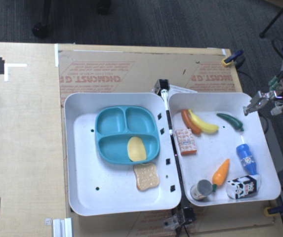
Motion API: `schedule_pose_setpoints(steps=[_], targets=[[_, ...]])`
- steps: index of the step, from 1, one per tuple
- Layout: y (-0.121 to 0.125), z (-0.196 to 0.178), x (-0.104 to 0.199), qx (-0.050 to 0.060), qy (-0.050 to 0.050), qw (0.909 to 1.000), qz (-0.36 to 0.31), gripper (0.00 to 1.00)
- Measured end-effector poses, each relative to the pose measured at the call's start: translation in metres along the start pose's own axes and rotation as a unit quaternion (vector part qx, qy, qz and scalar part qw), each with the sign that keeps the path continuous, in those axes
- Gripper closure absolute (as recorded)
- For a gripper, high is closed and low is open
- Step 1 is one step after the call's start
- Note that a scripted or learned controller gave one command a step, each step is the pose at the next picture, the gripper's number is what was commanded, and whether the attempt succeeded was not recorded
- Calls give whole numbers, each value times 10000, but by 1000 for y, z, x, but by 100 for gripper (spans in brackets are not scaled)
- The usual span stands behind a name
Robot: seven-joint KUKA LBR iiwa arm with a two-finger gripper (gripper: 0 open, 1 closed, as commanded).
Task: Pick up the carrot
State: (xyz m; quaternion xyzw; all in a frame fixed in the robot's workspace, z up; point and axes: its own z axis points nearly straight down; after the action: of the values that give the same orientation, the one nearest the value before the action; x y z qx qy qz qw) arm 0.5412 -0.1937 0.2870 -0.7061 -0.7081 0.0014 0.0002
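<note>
Your bench carries two white bins side by side: the left bin (pixel 77 181) and the right bin (pixel 269 167), which holds the target

In the left bin sits a teal divided plate (pixel 111 132) with a yellow oval piece (pixel 136 148) in its lower compartment; a slice of toast (pixel 146 176) lies just below the plate

In the right bin, largest first: a banana (pixel 203 124) touching a hot dog (pixel 190 122) near the top, a small snack box (pixel 185 141) below them, a black-and-white milk carton (pixel 243 187) in the lower corner, a blue bottle (pixel 246 158) above it, a green pepper (pixel 230 121) near the top right, and a small can (pixel 202 189) at the bottom edge

The carrot (pixel 221 172) lies tilted in the lower part of the right bin, its green end just beside the can, the carton near on the other side

Your gripper (pixel 260 101) hangs at the upper right rim of that bin, well apart from the carrot and holding nothing; whether it is released or clenched cannot be told at this size

Risks, as judged: the can and carton crowd the carrot, so a descent slightly off could strike either one. The carrot's taper and tilt may let it slip or roll out of a closing grasp
</note>
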Motion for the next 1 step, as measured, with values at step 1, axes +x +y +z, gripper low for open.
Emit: schedule_pose_setpoints(steps=[1], targets=[[-58, 191, 54, -2, 13, 9987, -502, 0]])
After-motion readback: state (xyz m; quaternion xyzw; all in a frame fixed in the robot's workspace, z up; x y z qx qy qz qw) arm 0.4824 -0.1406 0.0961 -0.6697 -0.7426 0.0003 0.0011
